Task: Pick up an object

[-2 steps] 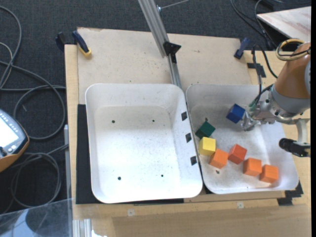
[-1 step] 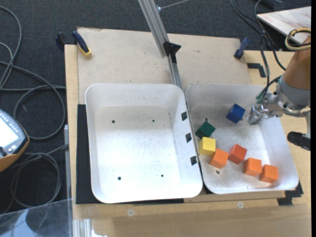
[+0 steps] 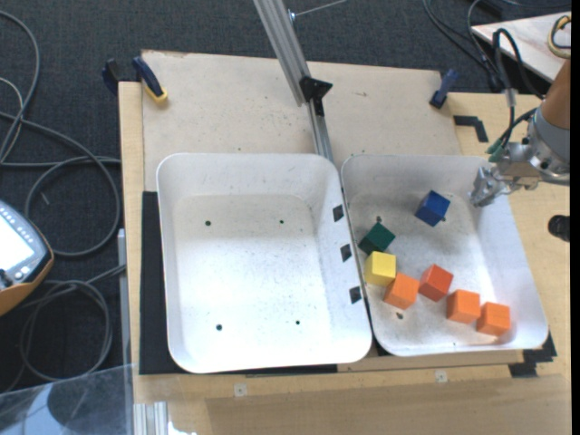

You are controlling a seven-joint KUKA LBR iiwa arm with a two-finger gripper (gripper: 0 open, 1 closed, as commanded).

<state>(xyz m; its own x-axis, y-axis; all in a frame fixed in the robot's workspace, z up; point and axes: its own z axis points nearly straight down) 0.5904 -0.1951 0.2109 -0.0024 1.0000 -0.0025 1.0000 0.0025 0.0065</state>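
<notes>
My gripper (image 3: 483,191) is hovering at the right bin's (image 3: 517,252) upper right rim; can't tell its state. Blue cube (image 3: 433,207) is sitting just left of it. Green, yellow and four orange cubes are lying lower in the same bin.

The arm (image 3: 555,125) was grey and rounded, thin cables trailing beside its wrist. Its gripper (image 3: 485,191) was a small block of pale, silvery metal.
</notes>
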